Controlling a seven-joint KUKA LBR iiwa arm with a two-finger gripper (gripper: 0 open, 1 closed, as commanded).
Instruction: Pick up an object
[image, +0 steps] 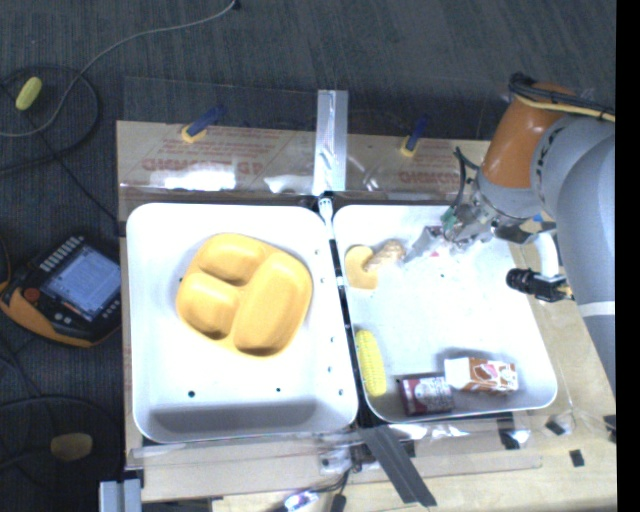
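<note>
The gripper (432, 240) hovered low in the right bin (500, 330), just beside a small tan bun-like piece (384, 254) near the far-left corner; whether it was open or closed could not be told. The piece looked light, soft and rounded, so a squeeze across its middle seemed best. An ear of corn (371, 362) lay nearer.
</note>
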